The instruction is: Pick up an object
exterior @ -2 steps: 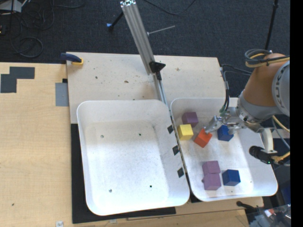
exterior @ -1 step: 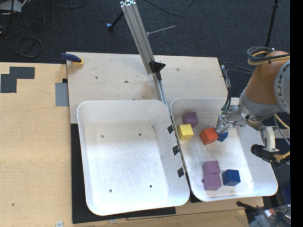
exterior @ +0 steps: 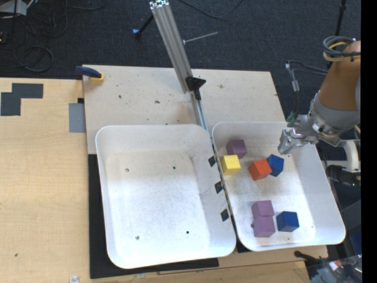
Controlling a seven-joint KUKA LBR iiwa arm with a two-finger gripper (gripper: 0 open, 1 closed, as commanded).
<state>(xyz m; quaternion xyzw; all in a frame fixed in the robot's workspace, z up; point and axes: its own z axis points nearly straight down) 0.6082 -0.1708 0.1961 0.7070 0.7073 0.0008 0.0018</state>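
Note:
The right bin (exterior: 330, 205) holds several small blocks. A purple cube (exterior: 236, 147) sits near its back, with a yellow cube (exterior: 231, 164) just in front of it. An orange cube (exterior: 259, 170) touches a blue cube (exterior: 275, 164) in the middle. Toward the front, two purple cubes (exterior: 263, 217) stand together beside another blue cube (exterior: 287, 221). My gripper (exterior: 287, 144) hovers over the bin's back right part, just above and right of the middle blue cube. Nothing is visible between its fingers.
The left bin (exterior: 112, 158) lies beside the right one, with small black clips (exterior: 218, 187) along the shared wall. A slanted aluminium post (exterior: 177, 46) rises behind the bins. The arm (exterior: 339, 93) enters from the right.

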